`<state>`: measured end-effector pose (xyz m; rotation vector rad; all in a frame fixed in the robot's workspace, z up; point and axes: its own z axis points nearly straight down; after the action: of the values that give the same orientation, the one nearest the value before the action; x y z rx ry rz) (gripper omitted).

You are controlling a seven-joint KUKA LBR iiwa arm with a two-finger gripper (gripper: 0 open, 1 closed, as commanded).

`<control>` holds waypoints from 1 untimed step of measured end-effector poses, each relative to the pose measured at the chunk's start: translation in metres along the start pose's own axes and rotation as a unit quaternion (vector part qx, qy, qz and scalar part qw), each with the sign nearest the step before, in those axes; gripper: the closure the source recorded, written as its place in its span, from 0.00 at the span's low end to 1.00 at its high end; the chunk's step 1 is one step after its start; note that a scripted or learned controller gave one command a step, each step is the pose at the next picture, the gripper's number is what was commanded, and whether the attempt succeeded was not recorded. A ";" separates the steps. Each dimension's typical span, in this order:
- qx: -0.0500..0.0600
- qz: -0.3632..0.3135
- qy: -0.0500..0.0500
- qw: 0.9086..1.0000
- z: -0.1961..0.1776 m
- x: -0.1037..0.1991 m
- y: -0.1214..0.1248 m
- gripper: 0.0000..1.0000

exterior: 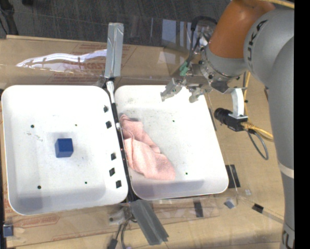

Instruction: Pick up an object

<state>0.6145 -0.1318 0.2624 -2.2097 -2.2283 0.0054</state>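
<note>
A crumpled pink cloth [143, 152] lies along the left side of the right bin [206, 154], against the wall it shares with the left bin [19, 139], where a small blue cube [64, 147] sits on the floor. The claw [181, 93] hangs over the right bin's far edge with its fingers spread and nothing between them, well apart from the cloth and farther still from the cube.

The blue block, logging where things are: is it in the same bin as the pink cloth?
No, the blue block sits in the left bin, while the pink cloth lies in the right bin.
</note>
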 end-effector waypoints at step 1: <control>0.000 -0.041 0.000 0.999 0.077 -0.010 -0.092 0.00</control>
<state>0.5224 -0.1426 0.1858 -2.1149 -2.3171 0.0050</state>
